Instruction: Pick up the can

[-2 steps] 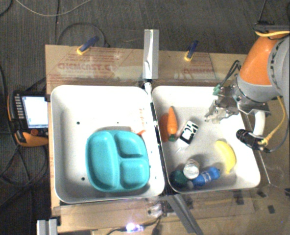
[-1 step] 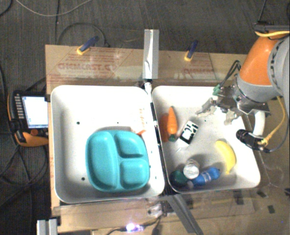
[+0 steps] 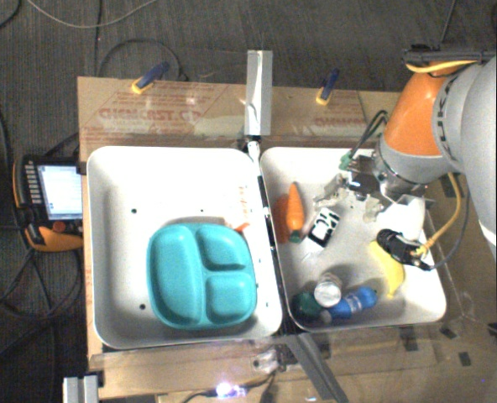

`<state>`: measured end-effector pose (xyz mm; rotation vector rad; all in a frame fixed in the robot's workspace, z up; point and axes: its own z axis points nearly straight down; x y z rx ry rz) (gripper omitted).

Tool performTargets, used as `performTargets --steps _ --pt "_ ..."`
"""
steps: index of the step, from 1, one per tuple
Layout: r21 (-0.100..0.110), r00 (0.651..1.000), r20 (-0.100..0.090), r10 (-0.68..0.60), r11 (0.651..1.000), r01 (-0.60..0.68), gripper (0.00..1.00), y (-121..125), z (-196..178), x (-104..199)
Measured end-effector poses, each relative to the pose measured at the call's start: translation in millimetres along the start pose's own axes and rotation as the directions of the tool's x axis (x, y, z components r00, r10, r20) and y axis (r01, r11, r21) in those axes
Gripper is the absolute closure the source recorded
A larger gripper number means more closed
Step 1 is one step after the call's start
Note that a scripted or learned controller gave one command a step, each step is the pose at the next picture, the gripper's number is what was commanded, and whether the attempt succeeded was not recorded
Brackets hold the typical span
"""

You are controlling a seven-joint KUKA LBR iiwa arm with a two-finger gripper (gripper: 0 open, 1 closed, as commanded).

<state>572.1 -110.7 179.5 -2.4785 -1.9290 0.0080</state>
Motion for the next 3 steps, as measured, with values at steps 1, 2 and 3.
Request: performTargets --steps 1,2,3 --pt "-0.015 0.970 -0.009 0.243 0.970 -0.243 0.00 -40 90 -17" --pt "-0.013 0.970 -0.006 0.245 0.970 -0.245 1.00 -41 80 -19" --pt "-0.001 0.969 0.001 0.248 0.969 -0.248 1.00 -31 -33 -8"
